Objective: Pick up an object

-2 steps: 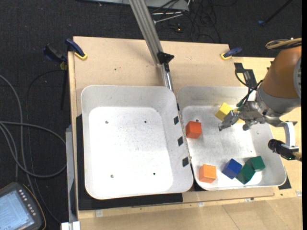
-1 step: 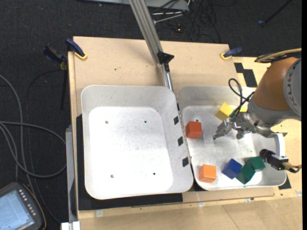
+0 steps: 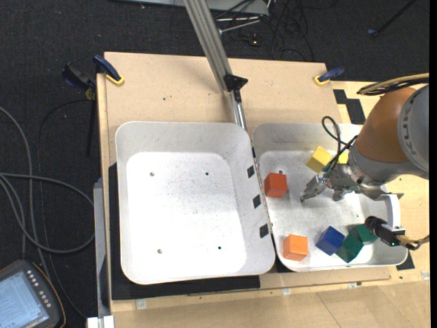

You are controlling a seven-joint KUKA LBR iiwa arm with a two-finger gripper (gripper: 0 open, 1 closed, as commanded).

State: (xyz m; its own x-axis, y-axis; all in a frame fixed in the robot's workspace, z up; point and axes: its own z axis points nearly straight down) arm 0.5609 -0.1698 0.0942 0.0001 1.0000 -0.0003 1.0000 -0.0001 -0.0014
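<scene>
Two-finger gripper (image 3: 318, 188), fingers apart and empty, near the right bin's (image 3: 287, 137) centre; small orange cube (image 3: 276, 184), probably light and rigid, suits opposite-face grasp.

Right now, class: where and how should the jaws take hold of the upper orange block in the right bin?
Grip the upper orange block across two opposite flat side faces, coming straight down from above. It seems to sit flat on the right bin's floor with open space all round; the gripper is just to its right, so probably only a short move is needed.
</scene>
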